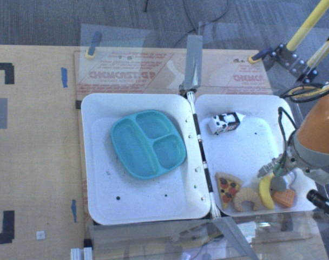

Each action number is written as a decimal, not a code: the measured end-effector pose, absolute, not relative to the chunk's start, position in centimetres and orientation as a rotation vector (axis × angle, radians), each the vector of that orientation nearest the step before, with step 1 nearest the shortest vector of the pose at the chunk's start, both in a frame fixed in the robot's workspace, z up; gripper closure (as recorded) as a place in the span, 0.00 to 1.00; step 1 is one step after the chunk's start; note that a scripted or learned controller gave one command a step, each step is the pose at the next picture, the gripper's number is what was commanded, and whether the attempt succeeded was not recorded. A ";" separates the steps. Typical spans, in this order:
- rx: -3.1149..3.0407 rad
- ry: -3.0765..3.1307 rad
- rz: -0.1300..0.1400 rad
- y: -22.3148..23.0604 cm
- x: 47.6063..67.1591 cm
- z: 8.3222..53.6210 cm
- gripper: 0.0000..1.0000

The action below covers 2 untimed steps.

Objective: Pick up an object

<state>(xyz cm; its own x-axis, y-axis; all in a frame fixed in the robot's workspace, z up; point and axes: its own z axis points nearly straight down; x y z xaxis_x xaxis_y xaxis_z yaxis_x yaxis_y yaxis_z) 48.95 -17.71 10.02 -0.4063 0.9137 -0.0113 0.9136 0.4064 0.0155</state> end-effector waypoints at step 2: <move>1.995 2.409 0.006 -12.0 48.7 8.9 0.00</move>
<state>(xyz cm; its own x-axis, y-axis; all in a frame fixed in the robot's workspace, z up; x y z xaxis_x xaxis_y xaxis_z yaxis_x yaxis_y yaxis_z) 48.68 -11.99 8.95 -0.1862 0.9825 -0.0080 0.9824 0.1863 0.0120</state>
